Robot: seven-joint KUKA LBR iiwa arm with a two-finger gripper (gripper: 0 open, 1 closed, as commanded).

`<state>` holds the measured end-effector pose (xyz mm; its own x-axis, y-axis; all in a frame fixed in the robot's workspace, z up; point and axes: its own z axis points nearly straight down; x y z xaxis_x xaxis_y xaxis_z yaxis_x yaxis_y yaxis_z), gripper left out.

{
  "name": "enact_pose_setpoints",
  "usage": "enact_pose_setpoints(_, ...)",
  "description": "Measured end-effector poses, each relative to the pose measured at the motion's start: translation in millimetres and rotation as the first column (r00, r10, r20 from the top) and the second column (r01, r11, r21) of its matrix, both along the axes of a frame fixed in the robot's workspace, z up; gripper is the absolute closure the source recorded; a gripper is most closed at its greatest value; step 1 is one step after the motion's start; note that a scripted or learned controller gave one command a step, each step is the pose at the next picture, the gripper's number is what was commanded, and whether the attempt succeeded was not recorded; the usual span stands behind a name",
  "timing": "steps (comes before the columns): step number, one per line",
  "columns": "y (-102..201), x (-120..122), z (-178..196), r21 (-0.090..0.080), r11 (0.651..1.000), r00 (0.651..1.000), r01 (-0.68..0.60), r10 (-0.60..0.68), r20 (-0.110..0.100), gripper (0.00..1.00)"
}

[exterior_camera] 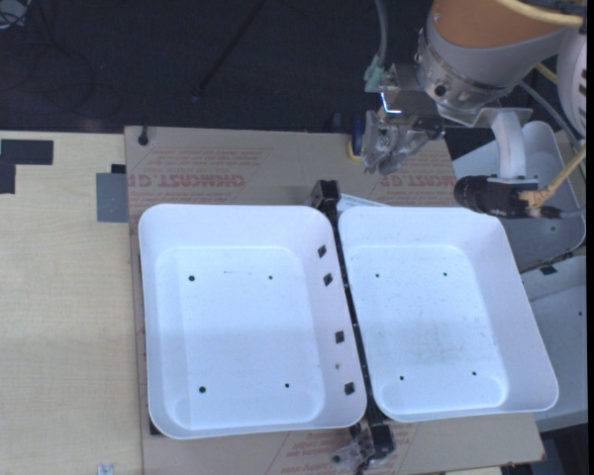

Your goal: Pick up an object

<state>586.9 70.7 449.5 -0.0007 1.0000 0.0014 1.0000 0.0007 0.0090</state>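
Observation:
My gripper [382, 156] hangs high beyond the far left corner of the right bin [431, 330], over the brown board [238, 171]. The grey wrist and its orange band [495, 13] rise above it at the upper right. A small blue and yellow bit [358, 139] shows against the gripper's left side. It is too small to tell what it is or whether it is held. The left bin [238, 330] and the right bin show only bare white floors with small dark holes.
Black clips [327, 198] join the two bins along their shared wall. A black and white fixture [500, 191] stands just behind the right bin's far right corner. Pale wooden bench [49, 315] stretches to the left of the board.

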Motion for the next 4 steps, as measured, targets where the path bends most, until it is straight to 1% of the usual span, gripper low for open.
enact_pose_setpoints(1, 14.2, -67.6, -129.6, -0.004, 1.000, 1.000, 0.002, -0.002, -0.029, 1.00)
enact_pose_setpoints(2, 52.2, -84.2, -83.5, -0.001, 1.000, 1.000, -0.004, 0.004, -0.009, 1.00)
enact_pose_setpoints(3, -22.2, -111.6, 7.8, -0.002, 1.000, 1.000, 0.005, -0.005, -0.003, 1.00)
enact_pose_setpoints(4, -35.9, -97.5, -124.3, -0.003, 1.000, 1.000, 0.003, -0.003, -0.021, 1.00)
